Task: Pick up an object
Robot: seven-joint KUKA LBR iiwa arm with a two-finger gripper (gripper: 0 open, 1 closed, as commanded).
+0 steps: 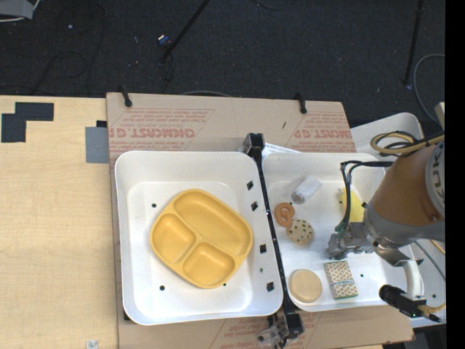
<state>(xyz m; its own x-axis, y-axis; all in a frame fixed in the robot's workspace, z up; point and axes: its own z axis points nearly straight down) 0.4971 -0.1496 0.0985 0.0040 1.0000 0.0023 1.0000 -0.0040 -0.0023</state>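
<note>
In the right bin (320, 167) lie a small white cylinder (306, 189), a brown ring-shaped piece (284, 213), a speckled round cookie (300, 231), a cream disc (306, 286), a patterned rectangular sponge (340, 279) and a yellow object (354, 205) partly hidden by the arm. My gripper (338, 246) is low in the right bin, just above the sponge and right of the cookie. Nothing shows between its tips. The arm's orange band (403, 187) covers the bin's right side.
The left bin (138, 173) holds a yellow divided plate (201, 237). A black divider (263, 224) runs between the bins. Cardboard (218, 122) lies under both bins, and a wooden tabletop (51, 231) extends to the left. Cables (392, 141) sit behind the right bin.
</note>
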